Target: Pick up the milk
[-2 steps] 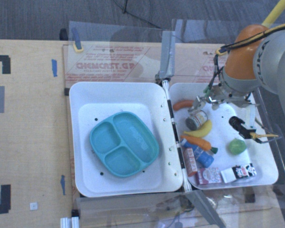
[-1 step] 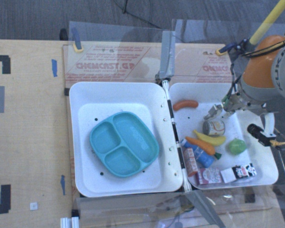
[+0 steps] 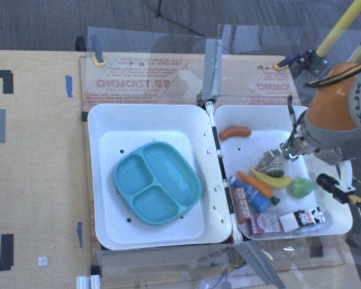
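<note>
The milk (image 3: pixel 308 217) is a small white carton with black cow patches, lying on its side near the front right corner of the right bin (image 3: pixel 343 224). My gripper (image 3: pixel 278 159) hangs over the middle of that bin, just above the yellow banana (image 3: pixel 272 179) and up and to the left of the milk, well apart from it. The grey arm with its orange band (image 3: pixel 334 104) comes in from the right edge.
In the right bin lie a pink-and-white carton (image 3: pixel 265 223) beside the milk, a green round fruit (image 3: pixel 300 187), a carrot (image 3: pixel 254 184), a blue item (image 3: pixel 257 200) and a sausage (image 3: pixel 235 133). The left bin (image 3: pixel 102 125) holds a teal divided plate (image 3: pixel 157 182).
</note>
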Controlling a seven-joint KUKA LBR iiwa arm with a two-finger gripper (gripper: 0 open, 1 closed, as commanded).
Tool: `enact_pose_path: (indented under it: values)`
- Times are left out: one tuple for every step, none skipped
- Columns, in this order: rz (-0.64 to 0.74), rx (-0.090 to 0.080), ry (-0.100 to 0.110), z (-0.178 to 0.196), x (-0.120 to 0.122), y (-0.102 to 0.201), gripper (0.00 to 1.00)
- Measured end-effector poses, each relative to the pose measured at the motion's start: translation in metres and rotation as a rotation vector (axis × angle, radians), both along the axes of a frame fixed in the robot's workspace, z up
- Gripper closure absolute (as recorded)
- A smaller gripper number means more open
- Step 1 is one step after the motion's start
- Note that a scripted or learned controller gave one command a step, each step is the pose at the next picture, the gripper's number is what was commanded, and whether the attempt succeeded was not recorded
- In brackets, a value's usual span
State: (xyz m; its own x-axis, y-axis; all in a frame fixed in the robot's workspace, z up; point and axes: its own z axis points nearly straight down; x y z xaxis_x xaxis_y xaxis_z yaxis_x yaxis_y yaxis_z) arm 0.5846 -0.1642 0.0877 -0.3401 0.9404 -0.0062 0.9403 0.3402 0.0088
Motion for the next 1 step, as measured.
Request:
enact_pose_path:
  values:
    - [0.021,0.001,0.009,0.2393,-0.0137,0.0226,0.00]
